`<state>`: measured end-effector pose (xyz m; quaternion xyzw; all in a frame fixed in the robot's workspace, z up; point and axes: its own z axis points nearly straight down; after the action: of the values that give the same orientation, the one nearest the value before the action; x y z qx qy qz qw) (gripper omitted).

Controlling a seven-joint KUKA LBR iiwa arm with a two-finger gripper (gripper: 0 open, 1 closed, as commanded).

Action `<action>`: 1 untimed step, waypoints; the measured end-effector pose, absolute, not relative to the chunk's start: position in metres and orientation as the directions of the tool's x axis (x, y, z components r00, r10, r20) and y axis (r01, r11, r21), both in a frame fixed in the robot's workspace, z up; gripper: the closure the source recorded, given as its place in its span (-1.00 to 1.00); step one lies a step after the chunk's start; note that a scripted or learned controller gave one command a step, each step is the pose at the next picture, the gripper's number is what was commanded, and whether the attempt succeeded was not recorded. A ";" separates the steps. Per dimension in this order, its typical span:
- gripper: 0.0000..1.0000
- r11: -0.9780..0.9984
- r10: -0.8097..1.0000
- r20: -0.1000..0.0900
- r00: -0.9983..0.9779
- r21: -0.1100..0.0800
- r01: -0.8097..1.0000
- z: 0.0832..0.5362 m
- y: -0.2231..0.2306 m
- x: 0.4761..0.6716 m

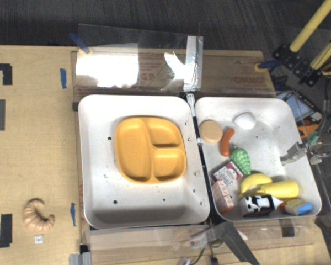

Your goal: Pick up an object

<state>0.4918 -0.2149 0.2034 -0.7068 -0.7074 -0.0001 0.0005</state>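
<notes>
Two white bins (94,115). One yellow divided tray (150,148). One banana (255,182). One sausage (227,141). One round biscuit (211,131). One croissant (37,215) on desk (27,142).

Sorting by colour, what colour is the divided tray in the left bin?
Yellow-orange divided tray, camera view.

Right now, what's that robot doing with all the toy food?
The robot's gripper hangs at the right side of the right bin, above the toy food, with nothing between its fingers. The pile holds a banana, a green toy, a sausage, a round cookie and a small carton. The left bin holds a yellow divided plate.
</notes>
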 end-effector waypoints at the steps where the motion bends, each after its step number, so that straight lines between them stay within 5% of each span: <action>1: -1.00 -0.130 0.991 0.002 0.130 -0.003 0.991 0.180 -0.145 0.499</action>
<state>0.4993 -0.1453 0.1797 -0.7517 -0.6595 0.0002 0.0020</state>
